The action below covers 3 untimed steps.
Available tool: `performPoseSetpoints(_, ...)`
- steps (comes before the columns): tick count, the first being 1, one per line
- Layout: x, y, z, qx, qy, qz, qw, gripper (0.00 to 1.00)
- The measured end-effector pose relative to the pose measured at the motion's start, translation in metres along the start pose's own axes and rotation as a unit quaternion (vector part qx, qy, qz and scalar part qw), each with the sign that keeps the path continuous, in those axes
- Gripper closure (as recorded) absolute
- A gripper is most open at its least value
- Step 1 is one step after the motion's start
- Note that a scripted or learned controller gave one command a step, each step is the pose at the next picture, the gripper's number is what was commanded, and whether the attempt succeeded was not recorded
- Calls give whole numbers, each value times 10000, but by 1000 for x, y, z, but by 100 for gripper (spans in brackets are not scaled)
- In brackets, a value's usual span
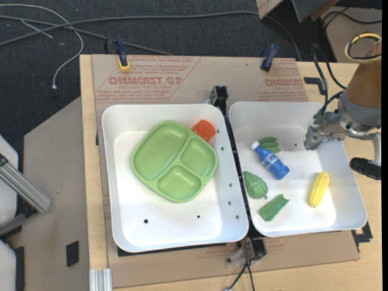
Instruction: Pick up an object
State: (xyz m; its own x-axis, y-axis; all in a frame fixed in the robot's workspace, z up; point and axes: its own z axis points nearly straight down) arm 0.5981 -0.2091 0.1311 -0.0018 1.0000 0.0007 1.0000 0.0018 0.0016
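Dark carpet with loose white cables surrounds a cardboard-covered bench [182, 77] held by blue clamps at its far edge, and two shallow white bins sit side by side on it. The left bin [121, 223] holds a green divided plate [174, 160], and a small orange object [205, 128] touches the plate's far right rim. In the right bin [345, 217] the objects are spread out: a blue bottle with a white cap [270, 160] lies near the middle, with a small green ridged piece [268, 143] just beside its far end; a bumpy green toy vegetable [255, 185] rests against the left wall; a smooth green pepper-like piece [274, 207] lies near the front; a yellow corn cob [319, 188] lies toward the right. The arm enters from the right, and its gripper [315, 137] hangs over the far right part of the right bin, apart from the objects. Whether it is released or clenched cannot be told from this angle.
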Motion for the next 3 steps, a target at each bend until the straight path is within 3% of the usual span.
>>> performPoseSetpoints(3, 9, 18, -147, -19, -12, 0, 10000, 100)
